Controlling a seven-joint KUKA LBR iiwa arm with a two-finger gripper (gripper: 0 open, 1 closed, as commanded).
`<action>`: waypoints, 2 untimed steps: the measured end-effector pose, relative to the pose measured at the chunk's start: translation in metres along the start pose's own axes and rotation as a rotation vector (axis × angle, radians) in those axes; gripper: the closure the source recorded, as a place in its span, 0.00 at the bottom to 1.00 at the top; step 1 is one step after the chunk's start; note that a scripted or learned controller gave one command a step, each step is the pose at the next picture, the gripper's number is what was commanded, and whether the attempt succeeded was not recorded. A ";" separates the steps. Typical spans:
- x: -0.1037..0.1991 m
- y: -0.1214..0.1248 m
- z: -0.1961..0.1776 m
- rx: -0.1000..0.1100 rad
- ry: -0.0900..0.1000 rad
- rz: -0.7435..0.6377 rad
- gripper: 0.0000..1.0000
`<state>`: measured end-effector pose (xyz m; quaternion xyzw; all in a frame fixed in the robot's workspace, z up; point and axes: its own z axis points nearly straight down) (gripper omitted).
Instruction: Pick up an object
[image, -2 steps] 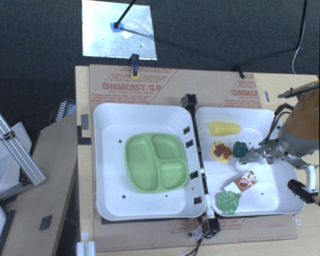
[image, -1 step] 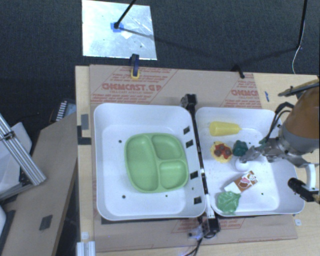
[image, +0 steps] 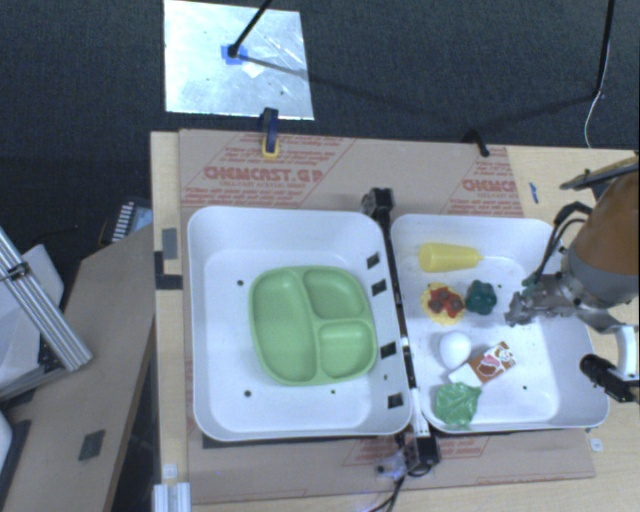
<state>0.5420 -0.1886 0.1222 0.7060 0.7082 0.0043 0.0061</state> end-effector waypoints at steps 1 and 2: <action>-0.002 0.005 -0.043 0.010 0.001 -0.001 1.00; 0.006 0.012 -0.092 0.008 0.001 -0.002 1.00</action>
